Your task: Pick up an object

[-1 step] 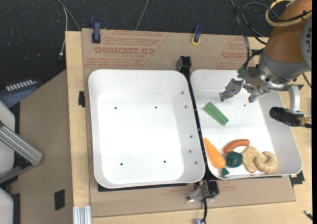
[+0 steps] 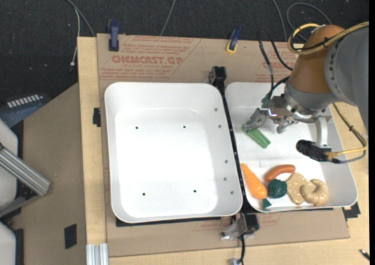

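a small green block [image 2: 258,137] is seen lying tilted on the floor of the right bin [image 2: 345,176], in its upper left part, close to the wall shared with the left bin [image 2: 170,152]. the gripper [image 2: 268,118] is placed just above and beside this block, with one pale finger [image 2: 254,122] reaching down to the block's upper end and seeming to touch it; the fingers are seen spread apart, and the block is not enclosed between them, so nothing is held. the gripper is carried by the grey arm [image 2: 351,64], whose orange band [image 2: 307,70] is seen just above the wrist, and the arm is brought in from the right side of the view. lower in the right bin, a cluster of toy foods is gathered along the near wall: an orange carrot [image 2: 254,181] is laid at a slant, a red sausage [image 2: 280,171] is curved beside it, a dark green piece [image 2: 276,189] is pressed between them, and a tan knobbly piece [image 2: 307,190] is set just to the right. a black fitting [image 2: 312,150] with a yellow cable is seen over the bin's right part, between the gripper and the cluster. the left bin is set touching the right one along a dark seam. both bins are borne on the bench [image 2: 94,82], which is covered with cardboard held by a blue clamp [image 2: 113,34] and a second clamp [image 2: 234,39] at the far edge.
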`<state>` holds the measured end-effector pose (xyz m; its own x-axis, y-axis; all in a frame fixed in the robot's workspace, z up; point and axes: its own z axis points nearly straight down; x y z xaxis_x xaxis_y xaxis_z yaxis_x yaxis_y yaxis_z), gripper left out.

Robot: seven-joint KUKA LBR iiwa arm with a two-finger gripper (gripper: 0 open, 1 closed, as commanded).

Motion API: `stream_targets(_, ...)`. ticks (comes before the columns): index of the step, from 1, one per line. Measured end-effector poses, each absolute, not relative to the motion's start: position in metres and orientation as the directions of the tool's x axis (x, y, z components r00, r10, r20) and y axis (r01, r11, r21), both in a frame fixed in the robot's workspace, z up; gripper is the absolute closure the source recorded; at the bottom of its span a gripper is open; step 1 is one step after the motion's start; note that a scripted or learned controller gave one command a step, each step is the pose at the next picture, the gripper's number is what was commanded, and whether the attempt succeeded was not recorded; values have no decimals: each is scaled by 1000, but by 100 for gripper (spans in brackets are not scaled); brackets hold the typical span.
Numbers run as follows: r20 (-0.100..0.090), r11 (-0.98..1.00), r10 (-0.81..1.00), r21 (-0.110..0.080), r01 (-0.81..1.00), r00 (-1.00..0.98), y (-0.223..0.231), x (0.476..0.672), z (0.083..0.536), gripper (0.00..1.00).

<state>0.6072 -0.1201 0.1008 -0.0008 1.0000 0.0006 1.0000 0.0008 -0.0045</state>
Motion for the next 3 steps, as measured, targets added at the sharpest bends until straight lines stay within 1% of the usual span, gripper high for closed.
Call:
stream_targets(1,1,2,1000,-2,1000,-2,-91,591,84,0)
stream_targets(2,-1,-1,1000,2,1000,1,-127,645,85,0)
stream_targets(3,1,1,1000,0,1000,-1,-102,620,85,0)
